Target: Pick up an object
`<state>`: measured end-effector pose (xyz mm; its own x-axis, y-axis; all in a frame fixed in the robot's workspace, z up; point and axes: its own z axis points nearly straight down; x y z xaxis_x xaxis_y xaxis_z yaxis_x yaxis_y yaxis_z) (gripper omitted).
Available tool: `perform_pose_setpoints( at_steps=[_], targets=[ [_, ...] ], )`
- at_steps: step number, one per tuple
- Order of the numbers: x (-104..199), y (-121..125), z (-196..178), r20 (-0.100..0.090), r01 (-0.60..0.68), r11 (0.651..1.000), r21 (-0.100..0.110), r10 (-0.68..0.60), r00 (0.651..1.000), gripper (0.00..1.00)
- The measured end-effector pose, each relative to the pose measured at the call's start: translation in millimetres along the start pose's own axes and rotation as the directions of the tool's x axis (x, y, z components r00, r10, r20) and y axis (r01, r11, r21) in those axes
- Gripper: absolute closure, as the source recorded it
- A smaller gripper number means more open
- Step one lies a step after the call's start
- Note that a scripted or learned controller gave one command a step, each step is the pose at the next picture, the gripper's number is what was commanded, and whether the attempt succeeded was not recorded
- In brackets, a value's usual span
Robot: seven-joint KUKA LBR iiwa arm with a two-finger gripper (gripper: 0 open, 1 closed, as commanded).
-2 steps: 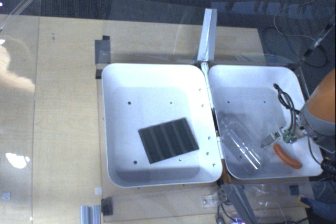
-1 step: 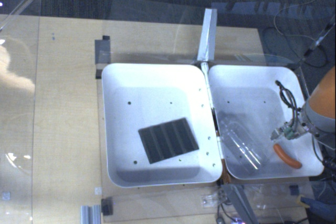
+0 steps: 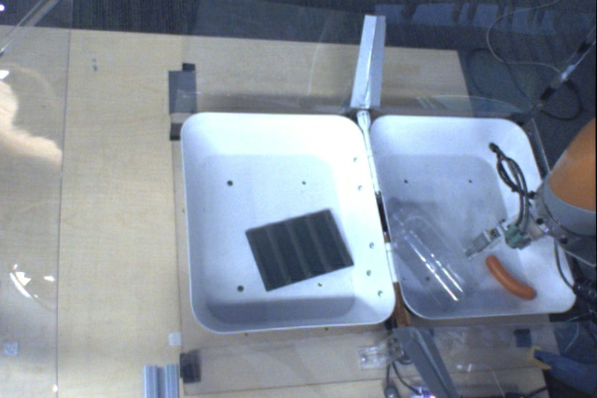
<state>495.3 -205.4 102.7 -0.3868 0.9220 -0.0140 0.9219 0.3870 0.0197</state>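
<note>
a: black, ribbed, and flat, that's the mat lying in the left bin, a bit toward the near side and turned at a slight angle.

b: and it's alone in there?

a: it's what i can make out on that white floor. moving right, a metal post stands up at the far end of the seam where the two bins meet.

b: what about the right bin?

a: a clear plastic bottle lies on its side near the left wall, hard to read against the white. further right, an orange sausage-shaped thing rests close to the near right corner.

b: where is the arm?

a: it comes in from the right edge, orange band showing, with black cable looped beside it. the gripper hangs low over the right bin, just above and beside the orange thing, between it and the bottle.

b: holding anything?

a: nothing i can see between the fingers. whether they're spread or closed, i can't tell; they're too small and blurred.
</note>
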Motion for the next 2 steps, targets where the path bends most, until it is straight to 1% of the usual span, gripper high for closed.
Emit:
perform_pose_setpoints(
  at_steps=[1, 2],
  targets=[
    [22.0, 5.5, -103.2, -0.005, -0.187, 0.982, 0.014, 0.187, 0.982, 0.00],
    [55.5, 17.9, -57.7, -0.009, -0.091, 0.996, 0.016, 0.092, 0.996, 0.00]
  ],
)
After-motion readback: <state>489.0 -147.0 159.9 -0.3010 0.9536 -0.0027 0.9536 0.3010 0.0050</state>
